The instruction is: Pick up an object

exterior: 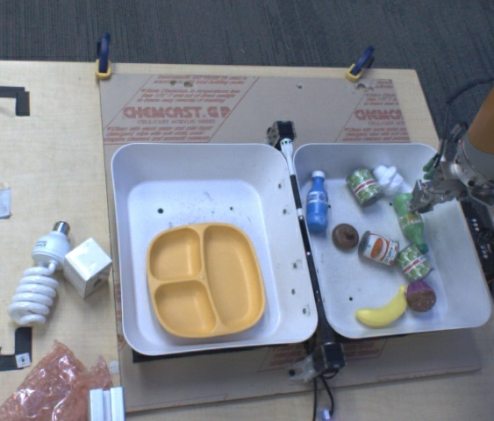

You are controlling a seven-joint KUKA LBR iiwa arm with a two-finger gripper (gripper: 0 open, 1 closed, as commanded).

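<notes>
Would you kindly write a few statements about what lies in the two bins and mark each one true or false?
1. The yellow divided plate lies in the left bin. True.
2. The banana lies in the left bin. False: it lies in the right bin, near its front edge.
3. The blue bottle stands close to the wall between the bins. True.
4. The gripper hovers over the left bin. False: it is over the right bin's right side, by the green bottle.
5. The light bulb rests inside a bin. False: it lies on the bench beside the white cube.
</notes>
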